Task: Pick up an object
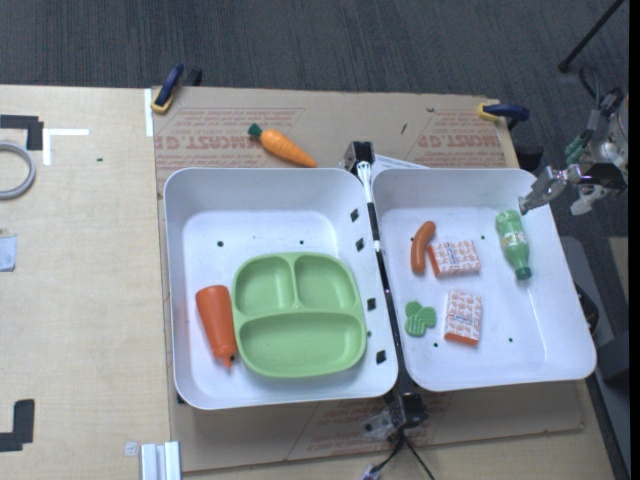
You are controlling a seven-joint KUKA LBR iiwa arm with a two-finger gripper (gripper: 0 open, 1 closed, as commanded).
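My gripper (560,192) hangs over the far right corner of the right bin (560,353), with its fingers spread open and nothing between them. Just left of and below it lies a green bottle (513,243) on its side in that bin. The same bin holds an orange sausage (422,246), two red-and-white packets (456,258) (463,317) and a small green leaf-shaped piece (420,318).
The left bin (190,208) holds a green divided plate (298,314) and an orange carrot-like piece (215,322) beside it. A toy carrot (282,145) lies on the cardboard behind the bins. Clamps (167,88) (505,113) sit at the cardboard's far corners.
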